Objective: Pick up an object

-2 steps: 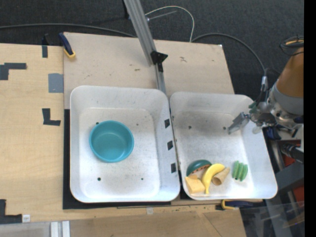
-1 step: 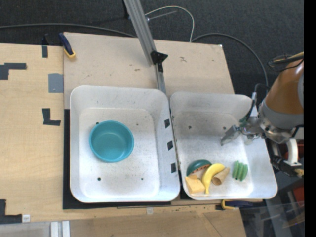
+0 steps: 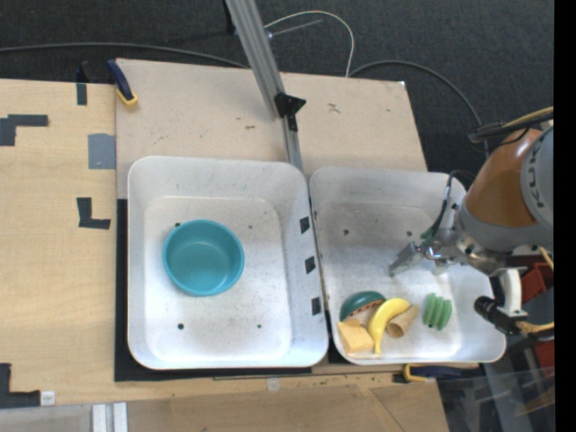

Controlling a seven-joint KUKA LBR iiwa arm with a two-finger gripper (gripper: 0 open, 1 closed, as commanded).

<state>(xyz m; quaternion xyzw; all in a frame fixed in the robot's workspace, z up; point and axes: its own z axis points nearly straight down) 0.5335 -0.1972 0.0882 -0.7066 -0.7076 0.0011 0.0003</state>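
My gripper (image 3: 416, 252) hangs over the middle of the right bin (image 3: 360, 196), open, with nothing between its fingers. Just in front of it, along that bin's near wall, lie a yellow banana (image 3: 387, 319), a green and red round piece (image 3: 362, 304), a pale yellow block (image 3: 355, 337) and a green ridged piece (image 3: 437, 311). The banana overlaps the block and a tan piece (image 3: 402, 320). A teal bowl (image 3: 204, 257) sits upright in the left bin (image 3: 153, 187).
A grey metal pole (image 3: 261, 52) slants down from the top to the bins' shared wall. Cables run across the dark floor behind the bench. The arm's orange band (image 3: 504, 183) stands above the right bin's right rim.
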